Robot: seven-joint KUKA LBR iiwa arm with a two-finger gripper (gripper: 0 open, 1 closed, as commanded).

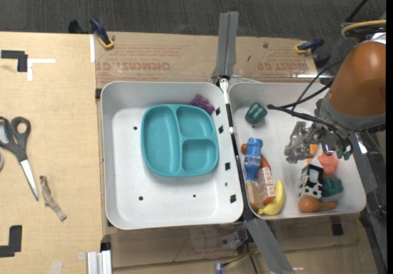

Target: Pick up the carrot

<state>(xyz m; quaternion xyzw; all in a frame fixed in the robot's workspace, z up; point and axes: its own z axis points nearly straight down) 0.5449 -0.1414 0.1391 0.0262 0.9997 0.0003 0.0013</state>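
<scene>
The arm hides part of the orange carrot [327,162]; the end effector [299,147] looks open, holding nothing.

Glossy white plastic bins [123,205], matt teal plastic tray [181,140], shiny metal scissors [21,156], rough brown cardboard [159,58].

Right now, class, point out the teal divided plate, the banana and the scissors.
Teal divided plate [161,134]: camera view, floor of its large left compartment.
Banana [276,201]: camera view, middle of its yellow curve.
Scissors [28,176]: camera view, on the blade.
</scene>
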